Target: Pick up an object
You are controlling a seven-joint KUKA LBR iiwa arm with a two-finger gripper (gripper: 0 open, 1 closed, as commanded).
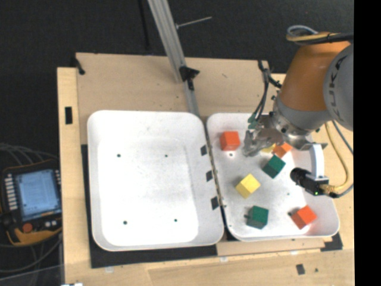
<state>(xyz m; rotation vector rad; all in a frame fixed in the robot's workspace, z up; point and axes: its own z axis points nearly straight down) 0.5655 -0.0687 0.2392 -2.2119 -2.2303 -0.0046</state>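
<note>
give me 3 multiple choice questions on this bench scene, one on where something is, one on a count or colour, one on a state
1. Which bin holds the blocks?
A. the left bin
B. the right bin
C. both bins

2. How many green blocks show?
A. one
B. two
C. four

3. Where is the gripper?
A. over the right bin's upper part
B. over the left bin
C. off the bench

Answers:
1 B, since the yellow block and the rest lie in the right bin.
2 B, one green block near the gripper and another green block by the front wall.
3 A, it hangs beside the orange block near the top.
</note>
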